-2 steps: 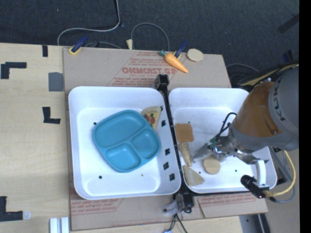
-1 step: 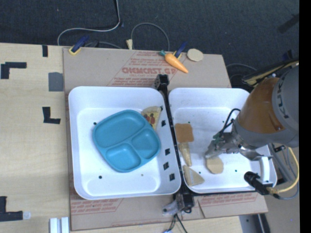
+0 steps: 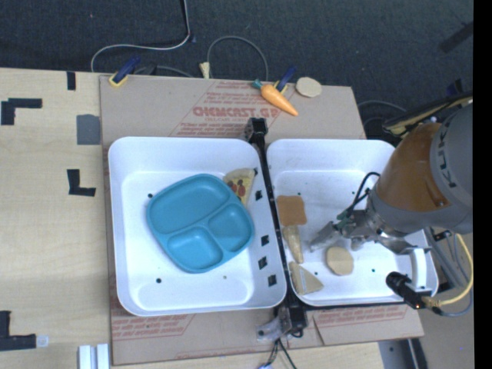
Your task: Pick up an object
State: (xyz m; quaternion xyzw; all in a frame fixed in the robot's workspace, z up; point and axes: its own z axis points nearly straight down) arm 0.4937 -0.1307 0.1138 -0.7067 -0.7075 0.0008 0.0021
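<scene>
we see the claw [image 3: 323, 237] low inside the right bin [image 3: 369, 156], at the end of the grey arm [image 3: 430, 183] with its orange band, which comes in from the right. whether the claw is spread or pressed together we cannot tell, since its tips blur into a dark tangle against the white floor, and we see nothing between them.

just below and a little right of the claw lies a round tan cookie [image 3: 340, 260], close to it but, as far as we can judge, not touching. up and to the left of the claw sits a brown square slab [image 3: 290, 210], like a slice of toast. to the left and slightly below lies a pale strip [image 3: 293, 244], and further below that a pale wedge [image 3: 306, 280] near the bin's front wall.

well to the left of the claw, past the black divider, the left bin [image 3: 123, 206] holds a blue divided plate [image 3: 201, 222] with three sections, and a yellowish wedge [image 3: 241, 183] tucked at its upper right edge.

far above the claw, outside both bins, a toy carrot [image 3: 278, 100] and a small tan disc [image 3: 309, 88] rest on the cardboard sheet [image 3: 154, 106].
</scene>
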